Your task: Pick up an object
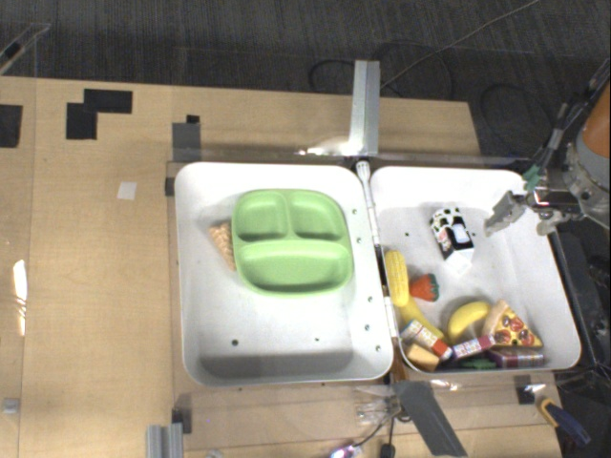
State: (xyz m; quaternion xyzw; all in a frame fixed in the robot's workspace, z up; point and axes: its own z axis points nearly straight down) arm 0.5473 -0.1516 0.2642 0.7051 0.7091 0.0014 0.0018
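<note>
While the pincer [511, 208] hangs over the right bin's [563, 294] far edge, its state unclear to us, we see the milk carton [451, 231] just left of it.

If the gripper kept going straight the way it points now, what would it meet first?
Probably the black-and-white cow-patterned carton: the gripper points left and slightly down toward it over the right bin. Height is unclear from this view.
</note>
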